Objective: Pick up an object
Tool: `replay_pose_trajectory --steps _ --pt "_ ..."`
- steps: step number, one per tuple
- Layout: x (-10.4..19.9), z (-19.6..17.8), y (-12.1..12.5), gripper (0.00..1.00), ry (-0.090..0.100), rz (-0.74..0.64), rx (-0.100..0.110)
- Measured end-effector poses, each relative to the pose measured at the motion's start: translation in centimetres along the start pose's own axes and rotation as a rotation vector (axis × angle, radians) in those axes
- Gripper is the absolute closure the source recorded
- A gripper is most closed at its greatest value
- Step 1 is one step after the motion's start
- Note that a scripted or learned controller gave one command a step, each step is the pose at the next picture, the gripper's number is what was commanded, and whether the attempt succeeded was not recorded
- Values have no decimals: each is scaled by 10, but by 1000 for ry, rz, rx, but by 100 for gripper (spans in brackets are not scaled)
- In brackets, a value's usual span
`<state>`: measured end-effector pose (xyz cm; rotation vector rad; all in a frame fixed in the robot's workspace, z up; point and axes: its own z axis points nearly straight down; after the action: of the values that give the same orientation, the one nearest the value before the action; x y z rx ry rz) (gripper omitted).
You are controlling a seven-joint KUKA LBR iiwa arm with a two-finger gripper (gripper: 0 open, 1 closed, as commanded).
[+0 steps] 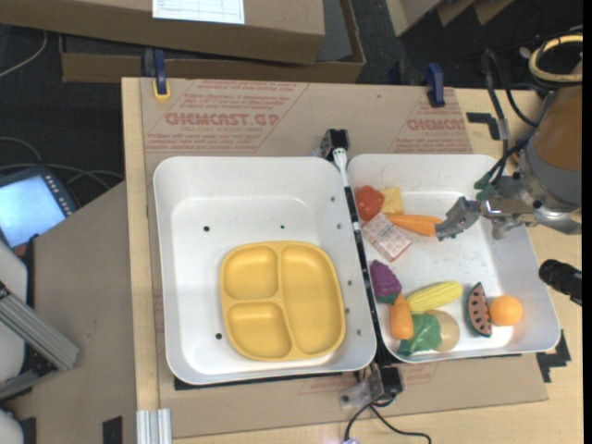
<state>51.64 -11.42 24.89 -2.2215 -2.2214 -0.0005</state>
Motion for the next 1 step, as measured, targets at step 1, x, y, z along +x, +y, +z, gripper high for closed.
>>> replay_pose_trajectory --steps 1 --pt "15 88 51 0 2 -2 8"
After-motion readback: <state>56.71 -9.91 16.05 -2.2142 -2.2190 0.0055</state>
